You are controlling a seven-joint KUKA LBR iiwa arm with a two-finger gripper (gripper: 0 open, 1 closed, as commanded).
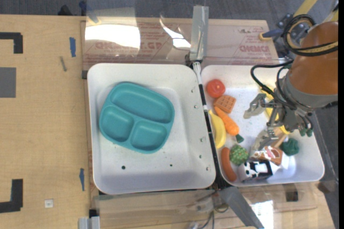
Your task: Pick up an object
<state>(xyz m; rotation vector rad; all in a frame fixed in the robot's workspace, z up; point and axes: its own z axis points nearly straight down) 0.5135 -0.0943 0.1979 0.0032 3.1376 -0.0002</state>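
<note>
Lying flat under everything is the big brown tabletop [37, 131]. Two white bins sit on it side by side. The left bin [107, 169] holds a teal plate [137, 116] with three parts, lying near its middle. The right bin [312, 166] holds a pile of toy food.

The robot arm [317, 66] comes in from the right, with its round orange part above the far right side of that bin. Its gripper [266, 123] hangs over the middle of the right bin. The fingers [253, 108] look spread apart, and nothing sits between them.

The toy food lies mostly along the left and near sides of the right bin. A yellow banana [218, 131] lies next to the left wall. An orange carrot [228, 121] lies just right of it, touching it. A waffle [226, 103] sits just beyond the carrot. A red tomato [215, 87] sits farther back, by the far left corner. A brown sausage [228, 164] lies near the front left corner. Green broccoli [239, 155] sits just right of it. A black and white toy [259, 169] lies at the near side. A small green piece [291, 146] lies right of the gripper.
</note>
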